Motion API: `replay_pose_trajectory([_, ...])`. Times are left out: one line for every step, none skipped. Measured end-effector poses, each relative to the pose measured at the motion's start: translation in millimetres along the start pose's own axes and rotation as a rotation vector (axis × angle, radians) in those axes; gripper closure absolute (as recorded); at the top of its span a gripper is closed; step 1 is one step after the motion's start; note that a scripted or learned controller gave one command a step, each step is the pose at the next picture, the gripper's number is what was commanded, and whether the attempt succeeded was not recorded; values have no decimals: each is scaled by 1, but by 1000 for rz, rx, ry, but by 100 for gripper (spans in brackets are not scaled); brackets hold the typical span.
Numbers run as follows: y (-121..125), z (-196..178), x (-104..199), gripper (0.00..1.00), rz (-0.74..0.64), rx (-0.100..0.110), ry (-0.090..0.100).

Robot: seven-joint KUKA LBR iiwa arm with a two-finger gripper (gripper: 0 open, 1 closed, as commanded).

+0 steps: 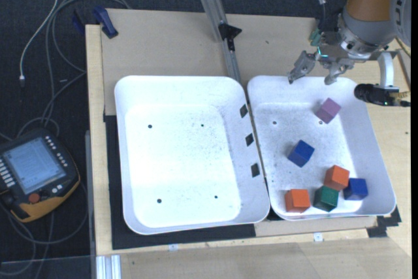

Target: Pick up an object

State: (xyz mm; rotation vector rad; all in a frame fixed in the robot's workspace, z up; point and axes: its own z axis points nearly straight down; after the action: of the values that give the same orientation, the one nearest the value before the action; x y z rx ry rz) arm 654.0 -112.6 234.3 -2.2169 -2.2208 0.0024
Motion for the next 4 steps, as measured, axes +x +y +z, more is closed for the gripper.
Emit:
replay_pose_trajectory([-36,140,14,0,1,8,2])
replay_pose_trajectory([-76,135,-16,0,5,2,0])
replay_pose_trajectory([-74,135,-14,0,2,-2,0])
replay_pose_trajectory([-51,79,6,0,-2,-12,-2])
